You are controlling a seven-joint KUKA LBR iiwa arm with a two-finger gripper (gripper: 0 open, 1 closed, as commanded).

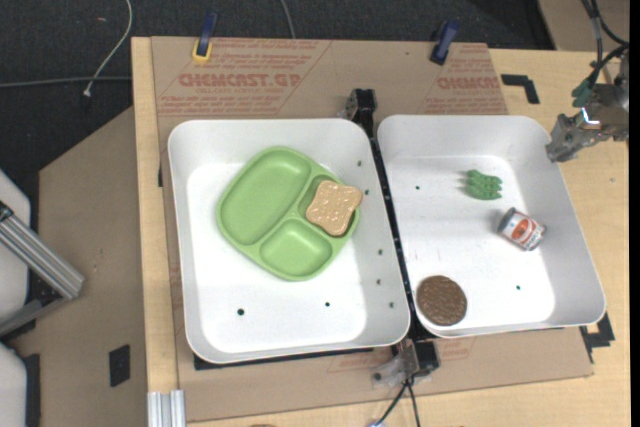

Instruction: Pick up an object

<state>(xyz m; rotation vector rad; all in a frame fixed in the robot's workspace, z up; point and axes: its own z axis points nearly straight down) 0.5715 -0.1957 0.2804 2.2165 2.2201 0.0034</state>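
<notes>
I'm hovering my claw (578, 133), grip state impossible to tell, at the right bin's (560, 315) far edge, eyeing the small can (521, 230) lying near it: probably light, stiff, roll-prone, best pinched across its sides.

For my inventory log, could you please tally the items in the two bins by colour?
Green: 2, the divided plate and the small leafy piece
Tan: 1, the toast slice
Brown: 1, the round patty
Red and white: 1, the little can
Total: 5

You see a brown cardboard-topped bench (300, 65) bearing two shallow white bins side by side, the left bin (200, 315) touching the right bin (570, 265).
</notes>
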